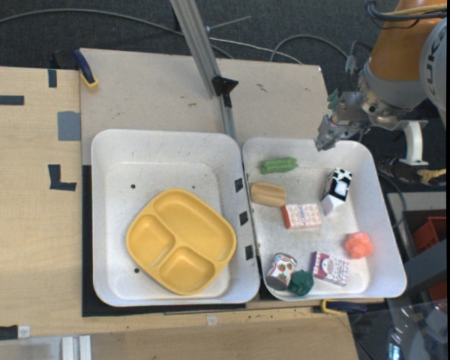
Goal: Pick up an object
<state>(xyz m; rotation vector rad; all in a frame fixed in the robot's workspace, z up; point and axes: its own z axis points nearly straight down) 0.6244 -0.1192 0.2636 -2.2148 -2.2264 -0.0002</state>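
The right bin [381,201] holds several small things: a green pickle-like piece [278,166], a tan bread roll [268,194], a red and white carton [302,216], a black and white cow-patterned carton [337,187], an orange ball [358,245], a purple and white box [330,268], a strawberry-printed cup [281,268] and a dark green lump [301,283]. My gripper [326,140] hangs over the bin's far right rim, above and behind the cow-patterned carton, with nothing seen between its fingers.
The left bin [109,201] holds a yellow divided plate [181,239]. A slanted metal pole [197,36] rises behind the bins and ends at a black clamp [224,86]. Cables lie on the dark floor at the back and right.
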